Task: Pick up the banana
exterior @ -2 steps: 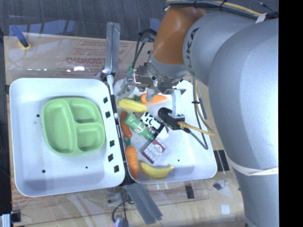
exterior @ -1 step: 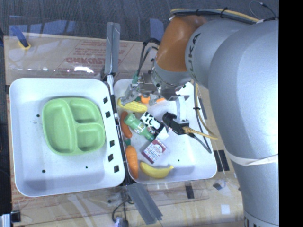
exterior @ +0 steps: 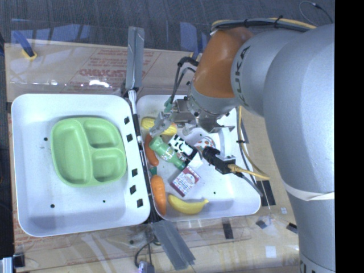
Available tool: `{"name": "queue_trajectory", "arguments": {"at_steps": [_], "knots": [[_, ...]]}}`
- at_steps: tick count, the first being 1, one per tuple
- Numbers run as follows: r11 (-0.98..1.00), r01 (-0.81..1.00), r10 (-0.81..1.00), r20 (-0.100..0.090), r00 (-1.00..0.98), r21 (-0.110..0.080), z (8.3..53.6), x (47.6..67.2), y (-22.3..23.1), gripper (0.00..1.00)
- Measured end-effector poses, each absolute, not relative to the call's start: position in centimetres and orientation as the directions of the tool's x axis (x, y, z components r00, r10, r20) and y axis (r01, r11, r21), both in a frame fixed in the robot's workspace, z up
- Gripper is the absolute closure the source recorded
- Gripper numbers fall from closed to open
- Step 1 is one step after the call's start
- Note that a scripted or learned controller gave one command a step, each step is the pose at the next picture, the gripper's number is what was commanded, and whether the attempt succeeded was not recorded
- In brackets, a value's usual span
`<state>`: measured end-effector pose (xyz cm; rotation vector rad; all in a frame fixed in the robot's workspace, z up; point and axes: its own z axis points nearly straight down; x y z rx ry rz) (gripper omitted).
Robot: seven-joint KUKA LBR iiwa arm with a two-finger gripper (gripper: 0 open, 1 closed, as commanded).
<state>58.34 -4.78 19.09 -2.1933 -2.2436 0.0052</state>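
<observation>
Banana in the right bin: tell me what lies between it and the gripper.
The gripper sits at the bin's far end; the banana lies at the near wall. Between them lie a green packet and a red-and-white packet.

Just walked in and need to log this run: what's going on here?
The grey arm reaches into the right bin, its gripper low over the clutter at the far end. The banana lies untouched at the near edge, beside a carrot. The left bin holds a green tray.

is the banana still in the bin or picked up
In the bin. The banana lies flat on the right bin's floor near its front edge, beside a carrot.
</observation>
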Motion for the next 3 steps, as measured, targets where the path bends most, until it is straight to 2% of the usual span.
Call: {"name": "queue_trajectory", "arguments": {"at_steps": [1, 2, 3], "knots": [[0.037, 0.999, 0.999, 0.001, -0.037, -0.003, 19.1, 61.5, -3.3, 0.0], [0.103, 0.995, 0.995, 0.001, -0.103, -0.004, 19.1, 58.0, -5.9, 0.0], [-0.196, 0.981, 0.981, -0.001, 0.196, -0.002, 19.1, 57.9, -3.3, 0.0]]}}
